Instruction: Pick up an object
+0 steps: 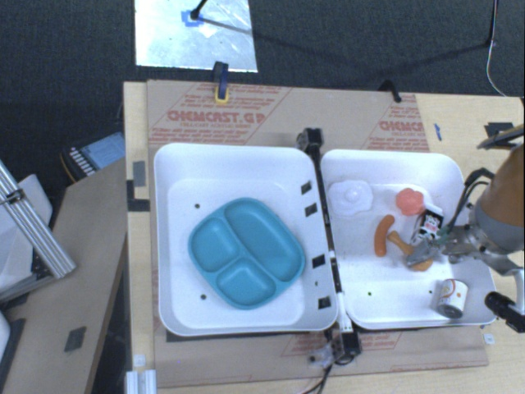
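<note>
Arm body cut off at the right frame edge; only the grey wrist and the gripper (420,257) reach into the right shallow white bin (394,161). Fingers are dark, small and overlap clutter there, so cannot tell whether spread or pressed together, nor whether anything sits between them. Directly at the gripper tip: a small brownish object (420,263), shape unclear, partly covered. Just beside it, a small white-and-black block (429,222), printing unreadable. Tabletop is a tan board (271,109) with red lettering, lying on a dark carpeted floor (74,39); a shiny metallic sheet (195,23) lies on the floor behind, aluminium framing (29,228) at left edge. Left shallow white bin (176,171) holds a teal three-compartment plastic tray (246,251), roughly centred. Right bin holds an orange sausage-shaped toy (381,235) near centre, a pinkish-red round object (409,199) behind it, a pale white flat object (353,195) towards the back left, faint against the bin floor, and a small white cylinder with dark end (449,296) near the front right corner.
</note>
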Motion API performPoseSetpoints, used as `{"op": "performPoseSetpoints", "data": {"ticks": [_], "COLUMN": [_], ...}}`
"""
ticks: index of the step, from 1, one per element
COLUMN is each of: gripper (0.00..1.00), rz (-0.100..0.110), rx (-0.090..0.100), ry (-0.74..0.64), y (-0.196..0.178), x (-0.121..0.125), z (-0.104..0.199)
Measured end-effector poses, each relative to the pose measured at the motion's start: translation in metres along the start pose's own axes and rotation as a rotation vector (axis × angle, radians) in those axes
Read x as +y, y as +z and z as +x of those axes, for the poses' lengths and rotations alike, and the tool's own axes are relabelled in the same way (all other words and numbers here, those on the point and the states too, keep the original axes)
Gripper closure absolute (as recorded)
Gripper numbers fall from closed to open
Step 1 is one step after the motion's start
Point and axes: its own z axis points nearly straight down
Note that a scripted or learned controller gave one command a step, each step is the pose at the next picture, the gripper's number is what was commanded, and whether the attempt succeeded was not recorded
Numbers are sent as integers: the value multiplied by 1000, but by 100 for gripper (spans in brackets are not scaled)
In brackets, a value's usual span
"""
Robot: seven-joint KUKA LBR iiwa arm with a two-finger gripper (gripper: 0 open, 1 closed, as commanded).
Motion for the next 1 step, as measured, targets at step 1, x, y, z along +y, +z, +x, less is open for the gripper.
{"op": "performPoseSetpoints", "data": {"ticks": [1], "gripper": [100], "rz": [-6], "rx": [-2], "ry": [0], "y": [-13], "x": [2], "z": [-1]}}
